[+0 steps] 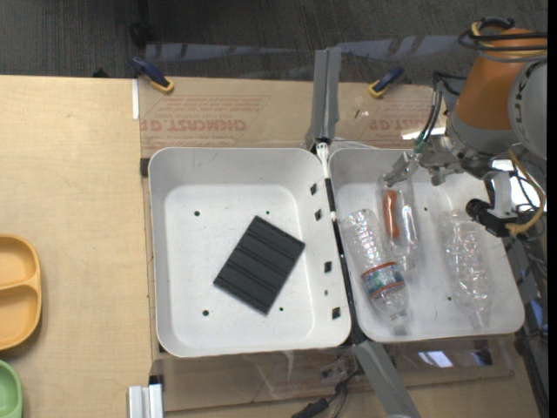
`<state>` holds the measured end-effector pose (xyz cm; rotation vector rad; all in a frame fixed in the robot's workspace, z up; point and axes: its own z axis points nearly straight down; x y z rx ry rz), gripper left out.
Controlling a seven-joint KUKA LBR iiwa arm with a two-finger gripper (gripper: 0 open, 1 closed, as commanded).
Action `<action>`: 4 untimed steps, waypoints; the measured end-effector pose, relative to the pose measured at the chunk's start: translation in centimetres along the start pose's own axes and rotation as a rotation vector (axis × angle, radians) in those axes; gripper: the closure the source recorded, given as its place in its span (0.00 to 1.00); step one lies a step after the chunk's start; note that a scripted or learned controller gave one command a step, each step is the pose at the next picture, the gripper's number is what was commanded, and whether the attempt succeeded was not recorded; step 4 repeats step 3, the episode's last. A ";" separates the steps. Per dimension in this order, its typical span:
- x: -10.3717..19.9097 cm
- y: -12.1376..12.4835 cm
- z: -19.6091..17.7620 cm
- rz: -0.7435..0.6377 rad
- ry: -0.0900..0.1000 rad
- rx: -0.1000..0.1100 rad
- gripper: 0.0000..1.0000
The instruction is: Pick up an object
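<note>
Two white bins, mirrored "CHEMCRZT" lettering on cardboard (pixel 204 111) behind, crushed labelled bottle (pixel 376 266) and orange-red tube (pixel 392 213) below gripper (pixel 416 165), black ridged slab (pixel 259 264) far left, gripper state unclear.

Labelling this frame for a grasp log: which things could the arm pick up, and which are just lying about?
In the bins, pickable:
black ridged pad
labelled clear bottle
orange tube
crumpled clear bottle

Lying about:
orange divided tray
green dish
clamps
cardboard sheet

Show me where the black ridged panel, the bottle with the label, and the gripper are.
black ridged panel (pixel 259 264): camera view, centre of its top face.
labelled bottle (pixel 376 264): camera view, clear body above the label.
gripper (pixel 402 169): camera view, at its fingertips.
</note>
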<state>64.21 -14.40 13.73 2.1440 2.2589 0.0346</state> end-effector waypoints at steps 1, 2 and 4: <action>2.2 -2.7 4.3 -0.151 0.005 0.032 0.00; 2.1 -2.5 3.2 -0.148 0.005 0.030 1.00; 8.4 -0.7 -5.5 -0.176 0.006 0.034 1.00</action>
